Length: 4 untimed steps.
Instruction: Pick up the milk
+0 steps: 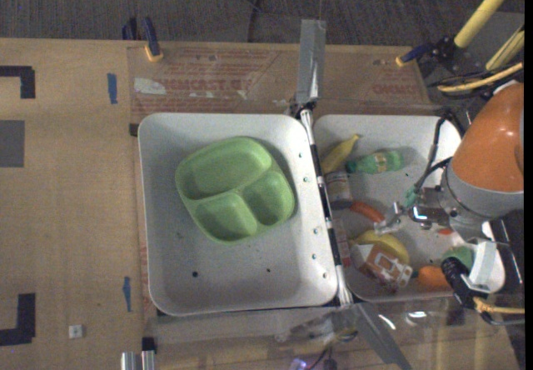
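**Gripper low in the right bin, milk not yet taken**

The arm (491,152) reaches into the right bin (433,131) and its gripper (402,215) hangs low over the clutter there. The metal fingers (393,218) are small and partly blurred; whether they stand apart or together cannot be told, and nothing can be seen between them.

The milk appears to be the small carton (381,263) with a red and white face, lying tilted on the bin floor. It sits just below and slightly left of the fingers, apart from them. A yellow piece (385,242) lies between the fingers and the carton, touching the carton's upper edge. Just left of the fingers is a carrot-like orange piece (366,212); further up lie a green bottle (375,162) and a banana (340,152). An orange round thing (431,277) rests to the right of the carton.

The left bin (158,218) holds a green divided plate (236,189), well apart from the fingers.

The step in hand looks like the approach, with the grasp not yet made. The next move would call for shifting the gripper toward the carton, lining the fingers across its narrow sides, and coming down without catching the yellow piece, which crowds the carton's near edge and could be nudged or picked by mistake.
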Each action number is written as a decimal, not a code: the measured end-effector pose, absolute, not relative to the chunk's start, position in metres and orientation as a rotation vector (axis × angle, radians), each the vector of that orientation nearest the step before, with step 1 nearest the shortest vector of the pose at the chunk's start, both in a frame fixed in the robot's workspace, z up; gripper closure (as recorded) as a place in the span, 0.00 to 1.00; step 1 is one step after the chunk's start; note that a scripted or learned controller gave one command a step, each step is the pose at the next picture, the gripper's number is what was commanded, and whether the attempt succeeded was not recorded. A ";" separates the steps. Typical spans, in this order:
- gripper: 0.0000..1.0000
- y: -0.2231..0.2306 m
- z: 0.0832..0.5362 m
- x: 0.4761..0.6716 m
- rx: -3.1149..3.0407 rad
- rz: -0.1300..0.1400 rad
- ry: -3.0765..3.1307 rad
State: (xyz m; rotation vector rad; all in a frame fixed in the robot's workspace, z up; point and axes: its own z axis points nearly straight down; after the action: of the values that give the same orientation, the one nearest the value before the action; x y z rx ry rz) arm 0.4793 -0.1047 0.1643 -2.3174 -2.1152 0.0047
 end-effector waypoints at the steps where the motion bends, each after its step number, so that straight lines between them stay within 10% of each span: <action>1: 0.00 -0.107 0.298 0.557 -2.373 0.005 -2.057; 3: 0.00 -0.107 0.102 0.479 -2.316 0.005 -2.113; 4: 1.00 -0.109 0.109 0.479 -2.319 0.007 -2.107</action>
State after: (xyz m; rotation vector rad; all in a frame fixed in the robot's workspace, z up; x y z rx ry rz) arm 0.4792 -0.1090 0.1085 -2.3194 -2.1066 0.0074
